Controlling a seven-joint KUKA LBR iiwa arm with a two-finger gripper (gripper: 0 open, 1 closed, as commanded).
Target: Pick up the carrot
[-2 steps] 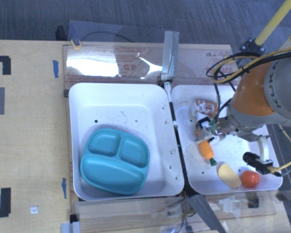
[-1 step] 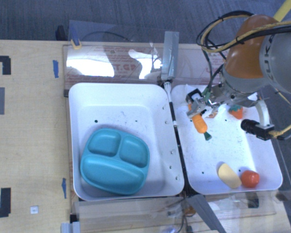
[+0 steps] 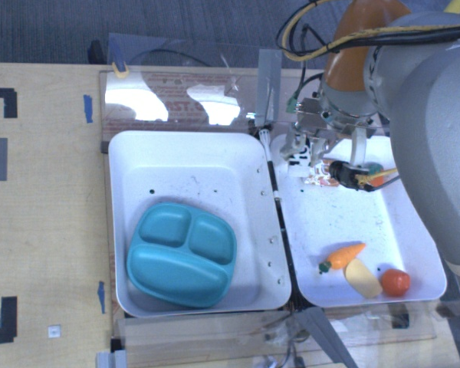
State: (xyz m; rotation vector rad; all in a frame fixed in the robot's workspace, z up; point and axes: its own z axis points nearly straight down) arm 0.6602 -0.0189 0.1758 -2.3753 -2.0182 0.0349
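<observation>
**A:** Eyes on the carrot (image 3: 345,256). It's lying flat toward the near end of the right bin (image 3: 345,217), green tip pointing left, orange body angled up to the right.

**B:** And it has company. A pale yellow piece (image 3: 362,278) sits right against its lower side and looks to be touching it. A red tomato (image 3: 395,282) is just beside that.

**A:** That crowding matters, I'd say. The carrot's upper side faces bare bin floor, so that looks like the freer side for an approach.

**B:** Where's the gripper (image 3: 310,158)?

**A:** Up at the far end of the same bin, close to the wall between the bins and well apart from the carrot. Spread or pressed together? I can't tell; it's a tangle of metal and glare up there. The carrot lies on the bin floor, so it's plainly not held.

**B:** So the pick hasn't begun, by my reading.

**A:** Agreed. The arm would need to travel toward the near end and come down across the carrot's narrow width, keeping off that yellow piece.

**B:** And the left bin (image 3: 123,156)?

**A:** A teal divided plate (image 3: 184,255), toward its near side, out of the play.
</observation>
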